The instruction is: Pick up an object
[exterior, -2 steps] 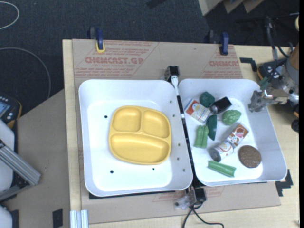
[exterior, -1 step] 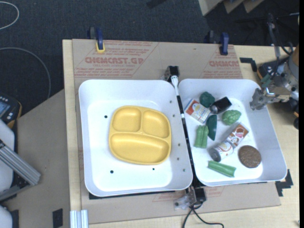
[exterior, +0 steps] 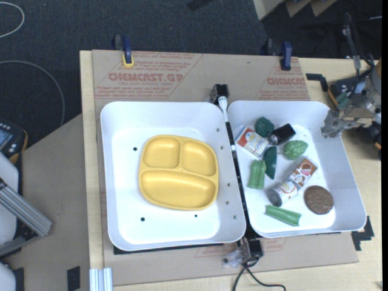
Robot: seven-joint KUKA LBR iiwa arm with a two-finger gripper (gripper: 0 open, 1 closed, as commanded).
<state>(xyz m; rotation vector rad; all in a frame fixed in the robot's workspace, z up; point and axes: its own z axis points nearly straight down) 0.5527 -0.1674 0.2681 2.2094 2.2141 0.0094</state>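
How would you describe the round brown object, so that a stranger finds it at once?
Look in the right-hand shallow white bin, at its near right corner. There lies a flat round brown disc, like a cookie. Its neighbours are green pieces and a red-and-white can; it alone is brown and circular.

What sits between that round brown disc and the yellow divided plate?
In the camera view, between the round brown disc and the yellow divided plate lie a tipped-over can, green pieces, and the bins' touching white rims.

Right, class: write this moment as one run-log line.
stage: before pickup | hand: outside right bin's edge, holding nothing | right bin: brown disc, small can | left bin: yellow tray
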